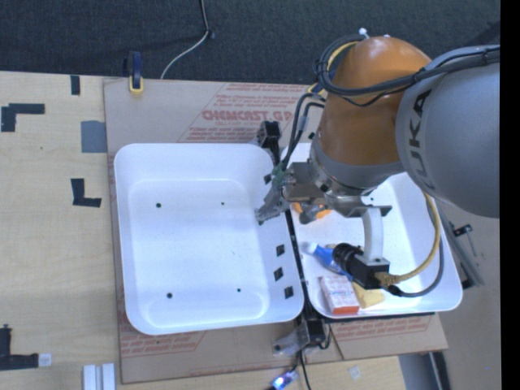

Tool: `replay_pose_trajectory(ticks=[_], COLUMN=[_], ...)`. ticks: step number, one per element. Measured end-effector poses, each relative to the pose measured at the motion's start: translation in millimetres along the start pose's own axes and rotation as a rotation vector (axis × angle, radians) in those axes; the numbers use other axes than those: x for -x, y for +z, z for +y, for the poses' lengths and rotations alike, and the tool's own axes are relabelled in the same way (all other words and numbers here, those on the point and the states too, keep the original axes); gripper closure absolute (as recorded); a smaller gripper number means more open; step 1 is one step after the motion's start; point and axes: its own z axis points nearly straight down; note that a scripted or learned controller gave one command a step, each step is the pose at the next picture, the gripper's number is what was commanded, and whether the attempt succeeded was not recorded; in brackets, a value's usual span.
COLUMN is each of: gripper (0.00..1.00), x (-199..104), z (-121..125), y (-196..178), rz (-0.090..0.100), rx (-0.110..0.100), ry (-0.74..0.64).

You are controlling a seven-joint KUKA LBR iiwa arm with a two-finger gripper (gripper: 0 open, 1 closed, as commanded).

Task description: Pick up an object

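Orange-red box [339,296] in right bin [443,299], below end effector [313,210]; grip state indiscernible.

Two bins sit side by side on a board [203,116] that lies on the bench [49,242]. The left bin [134,218] is nearest the view's middle; the right bin [435,295] lies partly under the arm [390,120]. In the right bin's near corner, a box [338,295] lies just in front of a small bottle [323,256]. A cable [191,47] trails behind the board.
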Motion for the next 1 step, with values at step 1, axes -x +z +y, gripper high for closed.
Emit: replay_pose_trajectory(ticks=[1], gripper=[1.00], x=[-7.7], z=[10.9], y=[-119.4], rz=[0.001], rx=[0.009], ry=[0.002])
